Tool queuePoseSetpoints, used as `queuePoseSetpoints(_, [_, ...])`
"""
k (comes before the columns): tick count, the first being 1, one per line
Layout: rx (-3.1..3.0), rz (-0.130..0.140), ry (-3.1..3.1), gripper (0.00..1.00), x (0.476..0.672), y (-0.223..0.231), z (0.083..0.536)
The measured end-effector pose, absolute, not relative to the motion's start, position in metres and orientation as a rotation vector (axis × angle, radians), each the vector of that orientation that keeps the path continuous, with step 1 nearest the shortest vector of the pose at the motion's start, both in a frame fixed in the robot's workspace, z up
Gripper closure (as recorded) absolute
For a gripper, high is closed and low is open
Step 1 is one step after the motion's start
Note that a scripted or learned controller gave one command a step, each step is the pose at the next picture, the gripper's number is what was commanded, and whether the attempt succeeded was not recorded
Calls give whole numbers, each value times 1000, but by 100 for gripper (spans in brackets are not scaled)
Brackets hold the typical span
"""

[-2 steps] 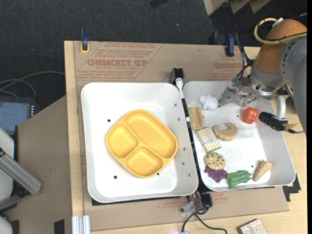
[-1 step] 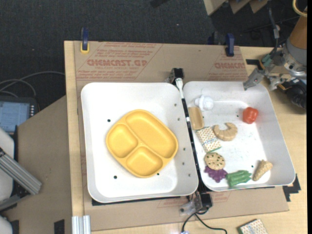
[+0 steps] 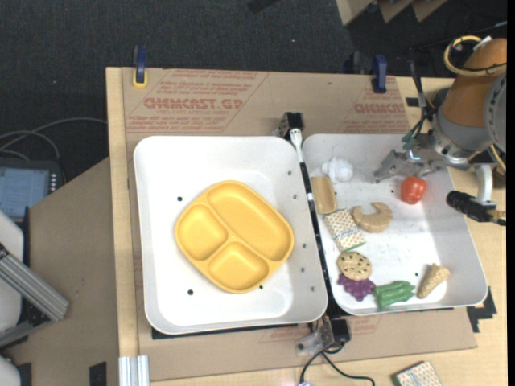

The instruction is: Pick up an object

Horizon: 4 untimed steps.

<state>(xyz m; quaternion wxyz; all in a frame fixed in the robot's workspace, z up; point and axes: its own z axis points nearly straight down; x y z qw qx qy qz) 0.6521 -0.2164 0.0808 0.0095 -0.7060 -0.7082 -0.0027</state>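
your fingers (image 3: 396, 164) hang spread apart with nothing between them, low over the far part of the right bin (image 3: 459, 252), and the red tomato-like piece (image 3: 413, 189) sits just beside them, toward the bin's right edge. that looks like the nearest candidate, so if you go for it, shift across until the fingers straddle it squarely before you descend; it looks round and smooth, so i'd judge an off-centre close will squirt it sideways. it stands apart from its neighbours, which should help. in the same bin you also have a white lump (image 3: 339, 169) near the far left corner, a tan bread-like stick (image 3: 323, 194) along the left wall, a croissant (image 3: 372, 216) near the middle, a checked cracker (image 3: 344, 228), a cookie (image 3: 353, 264) touching purple grapes (image 3: 356, 288), a green pepper (image 3: 393, 293) at the near edge, and a cone-shaped piece (image 3: 433, 279) toward the near right corner. the left bin (image 3: 161, 175) carries a yellow divided plate (image 3: 233, 236) with three compartments, nothing in them.
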Motion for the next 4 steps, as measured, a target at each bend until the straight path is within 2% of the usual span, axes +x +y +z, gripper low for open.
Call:
queuePoseSetpoints(1, [-2219,-3,-2229,0,668,-171,106])
queuePoseSetpoints(2, [-2217,-14,-2215,0,622,-222,86])
queuePoseSetpoints(3, [-2207,-4,-2213,0,661,-218,89])
queuePoseSetpoints(4, [-2214,-11,-2221,0,618,-219,86])
